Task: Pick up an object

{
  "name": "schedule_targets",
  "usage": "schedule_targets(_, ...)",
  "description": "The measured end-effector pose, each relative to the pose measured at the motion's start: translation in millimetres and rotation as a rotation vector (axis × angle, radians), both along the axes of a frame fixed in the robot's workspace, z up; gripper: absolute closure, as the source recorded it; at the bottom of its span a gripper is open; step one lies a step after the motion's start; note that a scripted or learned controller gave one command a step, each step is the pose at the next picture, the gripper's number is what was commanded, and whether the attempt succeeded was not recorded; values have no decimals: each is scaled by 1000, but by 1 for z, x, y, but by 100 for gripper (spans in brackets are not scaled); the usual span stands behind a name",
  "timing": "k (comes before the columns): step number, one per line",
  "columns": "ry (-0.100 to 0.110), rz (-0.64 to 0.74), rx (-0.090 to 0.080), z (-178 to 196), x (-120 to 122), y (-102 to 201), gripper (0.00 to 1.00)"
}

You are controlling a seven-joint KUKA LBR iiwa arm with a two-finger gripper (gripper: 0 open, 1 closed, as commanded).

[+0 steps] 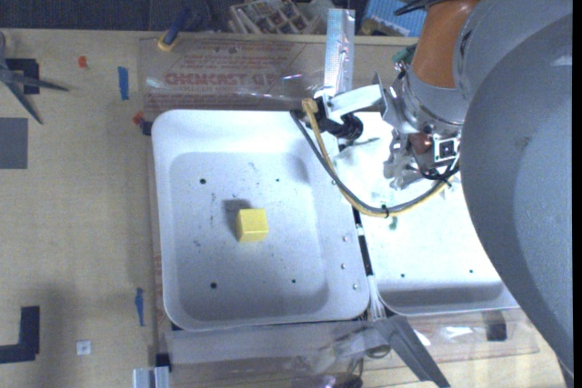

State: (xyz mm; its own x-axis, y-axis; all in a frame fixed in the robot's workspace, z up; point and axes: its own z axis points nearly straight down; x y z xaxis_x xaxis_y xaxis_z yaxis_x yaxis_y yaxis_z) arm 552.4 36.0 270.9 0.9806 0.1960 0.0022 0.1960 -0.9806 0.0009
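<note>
A small yellow cube [252, 224] lies alone near the middle of the left white bin [182, 141], resting flat on the floor of the bin. My gripper [400, 170] hangs over the far left part of the right white bin [436, 286], just past the divide between the two bins. It is well to the right of the cube and apart from it. The grey arm with its orange band [447, 32] covers much of the right bin. I see nothing in the gripper.
A yellow and black cable [341, 182] loops from the wrist across the rim between the bins. A clear plastic sheet with red lettering [227, 73] lies behind the left bin. A metal strip [339, 50] stands upright at the back. Tools and blue tape marks sit on the bench at left.
</note>
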Motion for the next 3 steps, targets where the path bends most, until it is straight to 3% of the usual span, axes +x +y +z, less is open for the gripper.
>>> schedule_targets(1, 8, 168, 2, -33, -16, 21, 100)
schedule_targets(2, 9, 5, 2, -57, -69, -8, 100)
schedule_targets(3, 4, 30, 1, -21, -73, -78, 100)
